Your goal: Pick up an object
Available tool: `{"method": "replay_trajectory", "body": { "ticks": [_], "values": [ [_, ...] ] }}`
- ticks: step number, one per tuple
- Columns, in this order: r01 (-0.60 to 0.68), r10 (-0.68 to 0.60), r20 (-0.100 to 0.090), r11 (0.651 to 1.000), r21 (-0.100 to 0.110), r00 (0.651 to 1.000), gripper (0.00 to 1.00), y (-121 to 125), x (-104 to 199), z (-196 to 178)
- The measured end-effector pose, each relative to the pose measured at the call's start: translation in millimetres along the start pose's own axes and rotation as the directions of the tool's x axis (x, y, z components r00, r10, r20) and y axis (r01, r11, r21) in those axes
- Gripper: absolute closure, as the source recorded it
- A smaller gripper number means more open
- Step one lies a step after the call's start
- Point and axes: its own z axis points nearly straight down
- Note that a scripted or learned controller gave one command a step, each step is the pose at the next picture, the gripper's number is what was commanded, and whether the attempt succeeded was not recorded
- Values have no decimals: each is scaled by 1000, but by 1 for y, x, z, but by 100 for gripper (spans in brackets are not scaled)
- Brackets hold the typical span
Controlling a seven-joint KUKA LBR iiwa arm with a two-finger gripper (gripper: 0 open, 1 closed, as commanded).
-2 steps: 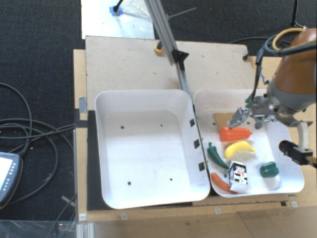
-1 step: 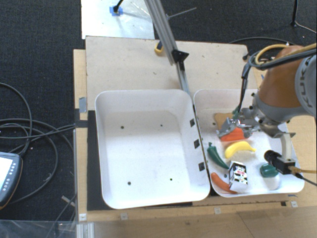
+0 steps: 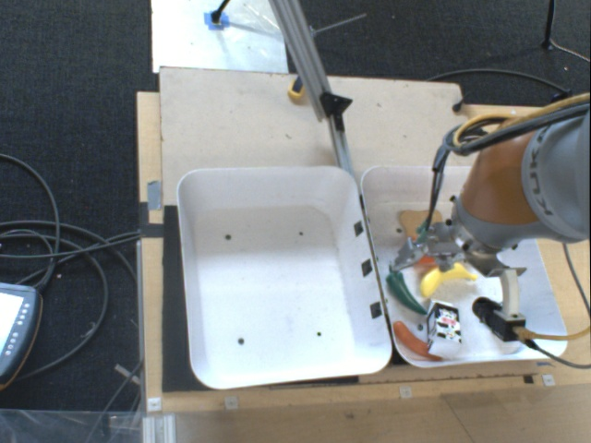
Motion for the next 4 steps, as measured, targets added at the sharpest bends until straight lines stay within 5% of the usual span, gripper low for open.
{"method": "replay_trajectory", "body": {
  "ticks": [1,3,4],
  "values": [
    [0,0,1,1000,-8,1000,100,2,-1,-14],
    [4,-4,2,1000,-12,1000,100,0,2,-113],
    [10,-10,-1,1000,-9,1000,100,21,56,-121]
  ]
}}
